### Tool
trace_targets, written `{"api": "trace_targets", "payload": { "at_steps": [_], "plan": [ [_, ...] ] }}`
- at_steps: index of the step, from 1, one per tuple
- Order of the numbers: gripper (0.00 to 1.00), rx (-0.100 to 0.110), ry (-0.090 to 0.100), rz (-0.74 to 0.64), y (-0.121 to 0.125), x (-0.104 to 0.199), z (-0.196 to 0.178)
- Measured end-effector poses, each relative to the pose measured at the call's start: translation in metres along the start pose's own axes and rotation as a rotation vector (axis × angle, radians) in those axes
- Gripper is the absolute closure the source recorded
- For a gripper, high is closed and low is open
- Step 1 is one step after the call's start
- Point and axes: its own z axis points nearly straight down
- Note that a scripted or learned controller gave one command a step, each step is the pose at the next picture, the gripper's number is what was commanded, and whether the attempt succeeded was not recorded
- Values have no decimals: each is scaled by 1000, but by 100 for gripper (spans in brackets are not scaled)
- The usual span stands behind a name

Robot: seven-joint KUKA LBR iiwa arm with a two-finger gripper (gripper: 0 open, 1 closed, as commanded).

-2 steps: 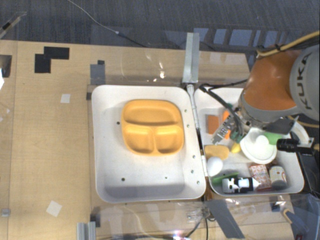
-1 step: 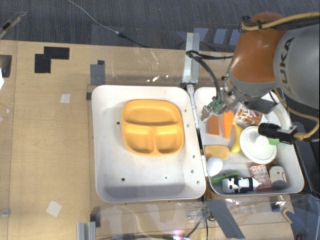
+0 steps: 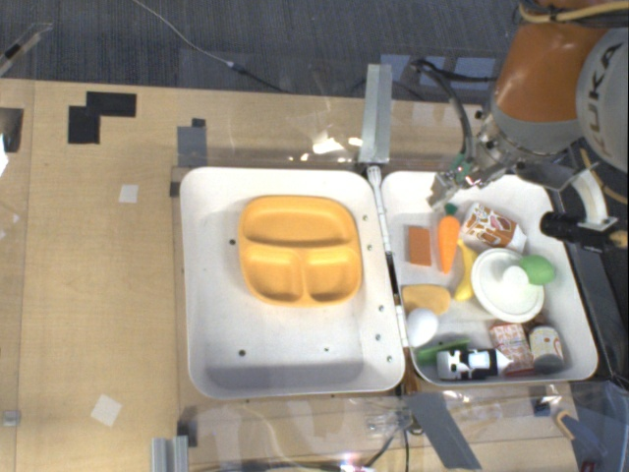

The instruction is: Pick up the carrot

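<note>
Arm reaching in from right, hanging over back of right bin. Gripper sitting just above carrot top end, not touching as far as visible; can't tell gripper state, too small/blurred. Carrot lying in right bin, back-left area, lengthwise, w/ orange block just beside on its left, carton on right, banana touching at lower end. White bowl w/ green item near by. Egg, bottle, cans lying along front. Left bin holding yellow tray, centred. Both bins resting on tabletop.
</note>
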Motion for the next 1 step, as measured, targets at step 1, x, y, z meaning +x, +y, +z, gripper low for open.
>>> {"api": "trace_targets", "payload": {
  "at_steps": [1],
  "plan": [
    [100,4,6,-367,-40,67,57]
  ]
}}
